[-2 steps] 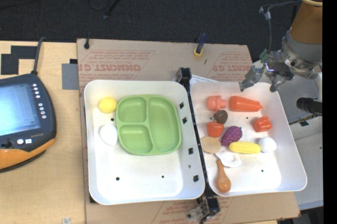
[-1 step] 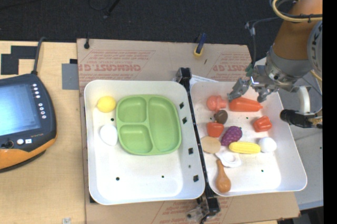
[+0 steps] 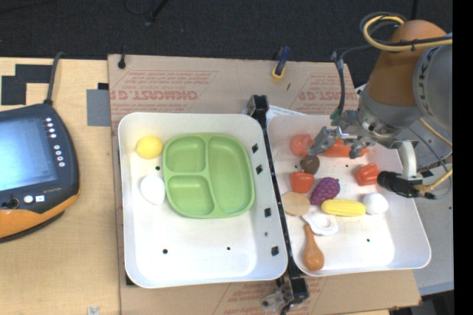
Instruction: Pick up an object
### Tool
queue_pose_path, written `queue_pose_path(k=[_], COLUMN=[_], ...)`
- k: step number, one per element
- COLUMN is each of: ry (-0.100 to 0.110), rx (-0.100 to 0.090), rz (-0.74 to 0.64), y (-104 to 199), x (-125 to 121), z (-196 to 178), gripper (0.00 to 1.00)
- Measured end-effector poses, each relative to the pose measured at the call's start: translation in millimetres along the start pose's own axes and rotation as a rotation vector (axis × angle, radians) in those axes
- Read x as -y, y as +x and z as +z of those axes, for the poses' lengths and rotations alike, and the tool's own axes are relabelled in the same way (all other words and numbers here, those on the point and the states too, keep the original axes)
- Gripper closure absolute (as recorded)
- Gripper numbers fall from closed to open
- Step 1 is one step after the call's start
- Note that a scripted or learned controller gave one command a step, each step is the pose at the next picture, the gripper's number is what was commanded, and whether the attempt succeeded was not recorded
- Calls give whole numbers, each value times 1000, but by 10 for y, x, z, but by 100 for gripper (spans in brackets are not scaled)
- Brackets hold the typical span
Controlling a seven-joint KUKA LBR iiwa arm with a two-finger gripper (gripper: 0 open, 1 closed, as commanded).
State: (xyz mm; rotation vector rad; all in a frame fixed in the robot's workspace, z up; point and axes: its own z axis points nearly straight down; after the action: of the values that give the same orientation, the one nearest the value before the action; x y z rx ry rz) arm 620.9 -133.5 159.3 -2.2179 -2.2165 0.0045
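My gripper hangs low over the back of the right bin, reaching in from the right. It is just right of a red-orange tomato and above an orange piece that it partly hides. A small brown object lies just below and left of it. Near it are a red pepper, purple grapes, a yellow corn cob, a red piece and a white egg. Nothing is seen held in the gripper.
A tan slice, a white piece and an orange gourd lie at the right bin's front left. The left bin holds a green divided plate, a yellow lemon and a white ball. A teach pendant sits at far left.
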Motion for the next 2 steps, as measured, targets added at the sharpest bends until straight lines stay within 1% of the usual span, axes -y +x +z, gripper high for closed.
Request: queue_pose_path(k=[1,2], ry=[0,-1], rx=[0,1], rz=[0,-3], y=[52,75], x=[12,12], z=[447,731], gripper=[0,0])
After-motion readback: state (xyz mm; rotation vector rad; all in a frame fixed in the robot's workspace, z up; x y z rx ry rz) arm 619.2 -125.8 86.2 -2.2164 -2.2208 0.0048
